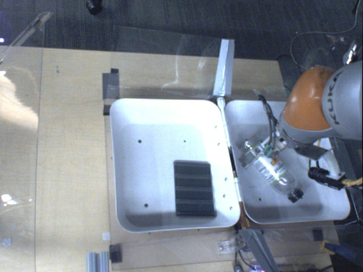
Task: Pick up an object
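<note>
Here a black ribbed block (194, 188) lies in the left bin (127, 152).

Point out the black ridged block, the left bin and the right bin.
black ridged block (194, 188): camera view, middle of its top face.
left bin (147, 152): camera view, bare floor.
right bin (249, 203): camera view, bare floor near the front.

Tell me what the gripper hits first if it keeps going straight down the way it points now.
Probably the clear plastic bottle lying in the right bin: the gripper sits over its near end, though depth is hard to judge.
</note>
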Controlling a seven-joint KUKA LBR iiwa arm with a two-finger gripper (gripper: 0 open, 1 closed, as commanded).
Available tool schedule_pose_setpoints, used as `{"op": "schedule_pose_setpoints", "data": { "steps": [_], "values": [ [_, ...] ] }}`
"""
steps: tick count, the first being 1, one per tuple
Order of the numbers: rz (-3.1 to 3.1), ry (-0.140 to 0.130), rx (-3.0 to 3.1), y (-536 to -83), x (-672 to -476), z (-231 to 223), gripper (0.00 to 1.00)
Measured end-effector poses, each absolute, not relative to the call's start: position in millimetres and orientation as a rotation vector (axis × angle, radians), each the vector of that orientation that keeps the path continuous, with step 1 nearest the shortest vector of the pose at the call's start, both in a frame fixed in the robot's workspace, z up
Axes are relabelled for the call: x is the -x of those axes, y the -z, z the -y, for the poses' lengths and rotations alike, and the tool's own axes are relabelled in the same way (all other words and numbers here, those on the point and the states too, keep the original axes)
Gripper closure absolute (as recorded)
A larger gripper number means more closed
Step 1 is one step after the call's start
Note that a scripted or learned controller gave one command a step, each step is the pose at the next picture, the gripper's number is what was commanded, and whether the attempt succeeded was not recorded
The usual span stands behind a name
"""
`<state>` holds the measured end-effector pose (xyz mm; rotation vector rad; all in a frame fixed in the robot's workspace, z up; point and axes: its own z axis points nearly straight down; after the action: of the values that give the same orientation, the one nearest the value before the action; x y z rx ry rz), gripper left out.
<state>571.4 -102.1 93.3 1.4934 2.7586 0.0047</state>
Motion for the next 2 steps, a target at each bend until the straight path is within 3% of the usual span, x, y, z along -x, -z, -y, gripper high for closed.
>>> {"op": "schedule_pose_setpoints", "data": {
  "steps": [1, 2],
  "values": [
    [-2.773, -0.006, -1.462, -185.7, -526.6, 76.1, 0.0],
    [-2.643, -0.008, -1.668, -152.3, -568.3, 124.2, 0.0]
  ]
}}
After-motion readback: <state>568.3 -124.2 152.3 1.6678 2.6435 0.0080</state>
